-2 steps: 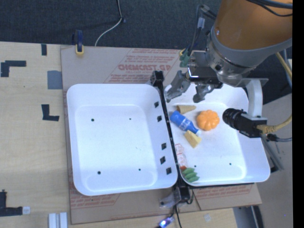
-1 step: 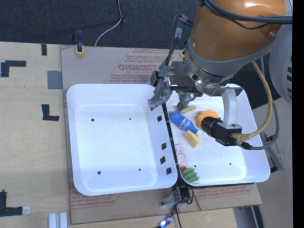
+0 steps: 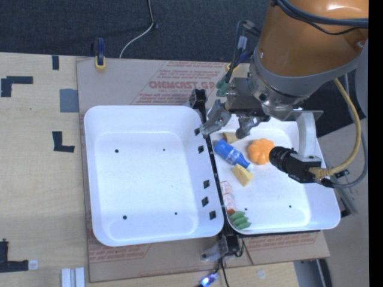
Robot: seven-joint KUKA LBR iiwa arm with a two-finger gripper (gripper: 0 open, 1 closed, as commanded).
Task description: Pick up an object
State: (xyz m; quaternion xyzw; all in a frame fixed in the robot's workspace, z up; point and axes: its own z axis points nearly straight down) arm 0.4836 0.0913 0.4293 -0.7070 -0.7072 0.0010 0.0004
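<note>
1. Claw hangs over the upper left corner of the right bin, fingers spread, nothing between them.
2. Likely poised low there to come down on the clutter beneath.
3. Blue bottle lies just below the claw, slantwise.
4. Orange fruit to the bottle's right; yellow block lower; green piece at the bottom edge.
5. Left bin sits alongside on the tabletop.

Robotics lab setup: wooden worktop with black tape markers, printed cardboard sheet under two white bins, cable over dark carpet at 12 o'clock, industrial arm at 2 o'clock.
</note>
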